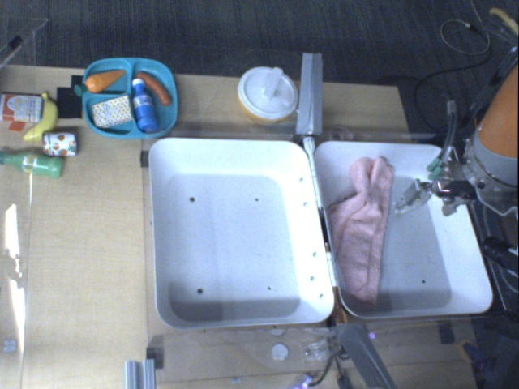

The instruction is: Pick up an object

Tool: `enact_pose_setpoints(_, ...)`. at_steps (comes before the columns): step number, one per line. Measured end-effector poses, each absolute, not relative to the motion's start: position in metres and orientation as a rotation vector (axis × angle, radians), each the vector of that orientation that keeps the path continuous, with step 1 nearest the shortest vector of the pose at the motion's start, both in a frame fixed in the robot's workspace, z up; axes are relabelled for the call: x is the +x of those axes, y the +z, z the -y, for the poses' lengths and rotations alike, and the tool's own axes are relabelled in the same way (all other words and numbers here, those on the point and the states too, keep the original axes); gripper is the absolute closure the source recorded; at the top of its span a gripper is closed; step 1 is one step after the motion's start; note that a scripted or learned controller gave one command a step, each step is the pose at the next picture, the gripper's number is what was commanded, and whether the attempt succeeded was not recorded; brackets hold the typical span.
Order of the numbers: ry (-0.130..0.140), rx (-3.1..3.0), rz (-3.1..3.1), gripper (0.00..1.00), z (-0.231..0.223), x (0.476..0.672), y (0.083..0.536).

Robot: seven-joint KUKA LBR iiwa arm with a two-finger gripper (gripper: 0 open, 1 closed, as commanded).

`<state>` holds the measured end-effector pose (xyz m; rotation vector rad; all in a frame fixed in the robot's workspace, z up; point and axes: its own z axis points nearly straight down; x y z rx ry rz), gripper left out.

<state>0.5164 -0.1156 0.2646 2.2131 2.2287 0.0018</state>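
A pink cloth [362,221] lies crumpled lengthwise along the left side of the right bin [454,298]. My gripper [411,197] hangs over the same bin, just right of the cloth's upper half and apart from it. It points left toward the cloth and is open, with nothing between its fingers. The grey arm with its orange band [499,124] comes in from the right edge.
The left bin [235,225] sits beside the right one, with a metal divider [309,96] behind them. On the bench at the back left are a blue tray of toy food [130,97], a white lidded bowl [268,93], a banana [45,118], a can and a green bottle [32,164].
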Motion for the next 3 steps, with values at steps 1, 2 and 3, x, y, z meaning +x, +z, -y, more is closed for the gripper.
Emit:
enact_pose_setpoints(1, 0.0, 2.152, -2.291, 0.0, 0.098, 0.534, 0.107)
enact_pose_setpoints(2, 0.014, 2.255, -2.173, 0.0, 0.1, 0.602, 0.09)
enact_pose_setpoints(3, 0.009, 2.202, -2.225, 0.0, 0.161, 0.604, 0.09)
